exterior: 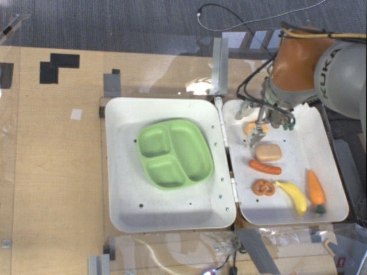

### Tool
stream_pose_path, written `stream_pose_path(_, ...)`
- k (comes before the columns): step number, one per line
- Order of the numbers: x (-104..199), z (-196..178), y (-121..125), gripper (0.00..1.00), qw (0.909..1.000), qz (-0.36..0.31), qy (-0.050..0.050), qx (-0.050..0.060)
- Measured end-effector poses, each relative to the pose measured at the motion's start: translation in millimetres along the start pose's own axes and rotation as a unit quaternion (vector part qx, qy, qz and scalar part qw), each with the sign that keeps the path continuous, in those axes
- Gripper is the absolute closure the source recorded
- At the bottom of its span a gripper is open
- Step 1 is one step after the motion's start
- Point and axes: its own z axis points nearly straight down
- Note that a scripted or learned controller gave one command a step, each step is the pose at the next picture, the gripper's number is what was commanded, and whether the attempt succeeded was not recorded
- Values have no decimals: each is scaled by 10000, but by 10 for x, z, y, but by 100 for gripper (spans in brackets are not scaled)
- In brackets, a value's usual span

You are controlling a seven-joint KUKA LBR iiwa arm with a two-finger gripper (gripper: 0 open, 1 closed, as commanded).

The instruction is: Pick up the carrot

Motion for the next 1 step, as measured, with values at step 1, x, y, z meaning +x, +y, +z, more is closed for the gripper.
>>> stream_pose_path(1,80,-630,-808,0,9842,-1769,-27,28)
